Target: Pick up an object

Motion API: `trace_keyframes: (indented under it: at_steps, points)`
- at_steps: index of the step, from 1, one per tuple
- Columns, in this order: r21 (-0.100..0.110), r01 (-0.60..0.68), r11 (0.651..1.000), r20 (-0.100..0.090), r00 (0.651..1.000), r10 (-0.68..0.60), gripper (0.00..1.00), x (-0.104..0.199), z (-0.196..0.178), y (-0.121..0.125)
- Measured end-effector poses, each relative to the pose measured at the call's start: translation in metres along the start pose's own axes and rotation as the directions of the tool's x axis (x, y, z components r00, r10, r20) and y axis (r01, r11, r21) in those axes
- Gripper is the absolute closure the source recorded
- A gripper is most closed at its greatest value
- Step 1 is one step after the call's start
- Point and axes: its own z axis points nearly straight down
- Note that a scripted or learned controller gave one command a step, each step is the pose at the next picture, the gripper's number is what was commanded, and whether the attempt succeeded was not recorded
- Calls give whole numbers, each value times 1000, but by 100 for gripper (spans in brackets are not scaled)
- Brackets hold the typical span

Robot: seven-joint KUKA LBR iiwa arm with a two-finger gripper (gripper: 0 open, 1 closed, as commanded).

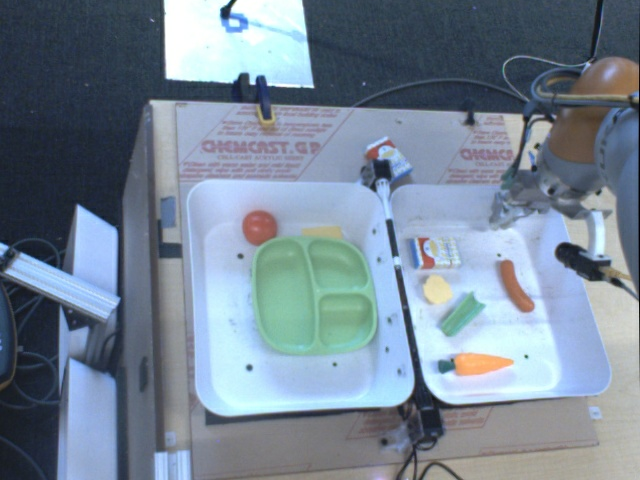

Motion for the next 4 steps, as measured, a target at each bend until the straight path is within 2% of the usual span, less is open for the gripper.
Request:
trace_keyframes:
  at_steps: [1, 2, 3, 4]
  points:
    - [0, 1, 1000, 0, 1000, -1, 0, 0, 0, 0]
    - [4, -2, 1000, -2, 1000, 2, 0, 11, 12, -1]
    - [1, 1, 1000, 0, 1000, -1, 100, 11, 1, 0]
    - [1, 1, 1000, 0, 1000, -1, 0, 11, 1, 0]
